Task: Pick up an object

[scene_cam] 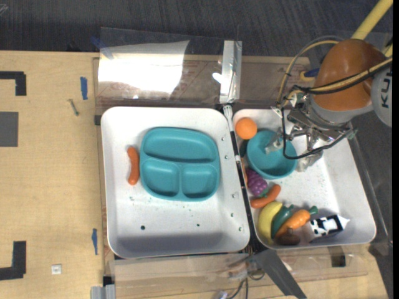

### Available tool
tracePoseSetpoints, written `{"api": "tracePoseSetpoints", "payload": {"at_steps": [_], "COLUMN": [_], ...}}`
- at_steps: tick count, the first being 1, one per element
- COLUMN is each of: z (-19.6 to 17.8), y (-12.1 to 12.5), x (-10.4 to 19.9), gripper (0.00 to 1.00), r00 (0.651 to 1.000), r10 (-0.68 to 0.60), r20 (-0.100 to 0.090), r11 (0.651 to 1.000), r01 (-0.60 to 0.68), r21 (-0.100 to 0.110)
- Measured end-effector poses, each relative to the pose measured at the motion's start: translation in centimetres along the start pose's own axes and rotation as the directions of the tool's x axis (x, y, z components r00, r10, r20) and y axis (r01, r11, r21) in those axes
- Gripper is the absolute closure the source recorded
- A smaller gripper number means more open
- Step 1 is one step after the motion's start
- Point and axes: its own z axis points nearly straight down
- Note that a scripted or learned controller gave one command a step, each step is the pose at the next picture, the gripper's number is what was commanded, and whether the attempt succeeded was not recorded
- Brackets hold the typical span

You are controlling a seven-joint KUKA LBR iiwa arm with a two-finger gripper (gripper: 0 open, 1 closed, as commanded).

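Teal round bowl (269, 157) | metal gripper (282, 146) above rim | fingers' state: cannot tell

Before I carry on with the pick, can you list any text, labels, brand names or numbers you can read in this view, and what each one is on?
"KU": partial letters at the frame's right edge, on the grey arm, cut off there.
Small white tag on the bench at lower left: too small to read.
Black-and-white toy in the right bin: patches, no readable text.
Teal tray, teal bowl, left bin: no lettering visible.
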Motion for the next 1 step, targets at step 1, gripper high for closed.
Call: {"api": "tracePoseSetpoints", "payload": {"at_steps": [1], "z": [0.0], "y": [0.0], "x": [0.0], "gripper": [0.0], "r00": [1.0], "r10": [0.0], "r20": [0.0], "r11": [1.0], "r01": [0.0], "r21": [0.0]}}
